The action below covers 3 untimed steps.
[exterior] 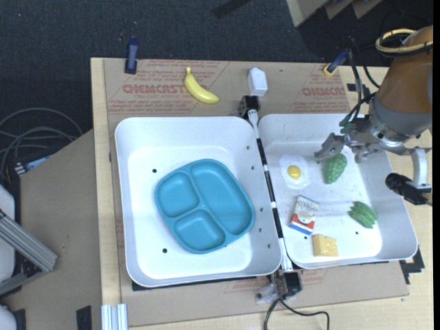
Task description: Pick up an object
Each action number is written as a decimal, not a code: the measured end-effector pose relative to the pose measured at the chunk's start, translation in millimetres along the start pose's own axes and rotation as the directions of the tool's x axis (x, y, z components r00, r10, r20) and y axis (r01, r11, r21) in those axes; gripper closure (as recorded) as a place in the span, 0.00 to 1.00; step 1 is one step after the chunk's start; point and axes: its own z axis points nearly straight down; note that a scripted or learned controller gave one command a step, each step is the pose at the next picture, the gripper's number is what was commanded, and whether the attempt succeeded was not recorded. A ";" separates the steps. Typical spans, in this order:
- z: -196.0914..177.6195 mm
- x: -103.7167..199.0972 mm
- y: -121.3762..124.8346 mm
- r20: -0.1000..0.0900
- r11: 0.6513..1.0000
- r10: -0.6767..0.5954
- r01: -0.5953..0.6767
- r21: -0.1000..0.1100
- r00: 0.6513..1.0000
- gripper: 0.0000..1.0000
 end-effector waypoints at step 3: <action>-19.2 40.7 44.7 0.000 1.000 -0.003 0.003 -0.006 1.000 1.00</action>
